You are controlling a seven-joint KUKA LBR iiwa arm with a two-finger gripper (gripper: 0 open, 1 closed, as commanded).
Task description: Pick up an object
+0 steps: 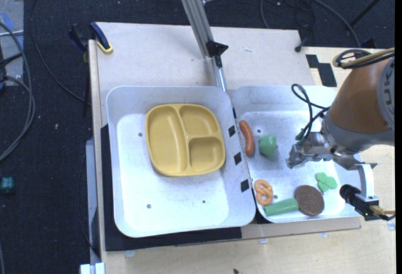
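The right bin (276, 103) holds several toy foods: an orange sausage (248, 139), a green block (268, 145), a pretzel (263, 191), a green cylinder (280, 207), a brown round patty (309, 200) and a light green piece (326, 181). My gripper (298, 157) reaches down into this bin from the right, just right of the green block and above the patty. The grey wrist and orange band (361, 100) rise behind it. I see nothing between the fingers.
The left bin (125, 203) carries a yellow divided plate (186, 139). A slanted metal pole (195, 9) crosses the back of the bench. Black cables run along the arm and near the right bin's front corner (358, 198).
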